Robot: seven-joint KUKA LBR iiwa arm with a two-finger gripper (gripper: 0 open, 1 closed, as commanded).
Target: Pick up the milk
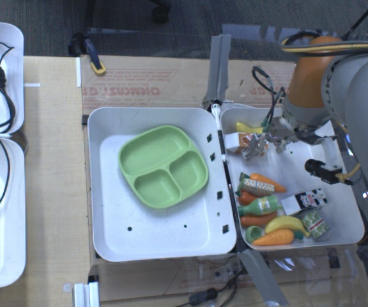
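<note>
I see the arm (337,75) coming in from 3 o'clock, orange band at the top right, with the end effector (255,147) down in the right bin (344,190) near its 10 o'clock corner. I can't tell its grip state: too small and cluttered at the tips. It sits just beside a yellow item (248,128) and a small brown-and-white item (232,142) at the bin's upper left wall. The milk (311,199), as best I can make out, is the small white carton with black patches, lying toward 4 o'clock of the right bin, well apart from the end effector and touching nothing it carries. Below the end effector, at the bin's 8 o'clock side, there's a pile: a carrot (268,181), a green bottle (260,205), a banana (286,224), a second carrot (273,238) at 6 o'clock, and a green packet (314,225) just below the milk. The left bin (107,222) holds a green divided plate (163,165), roughly centred, tilted toward 11 o'clock. Both bins sit side by side on the surface (50,171); white tubs with black cables at 9 o'clock.
</note>
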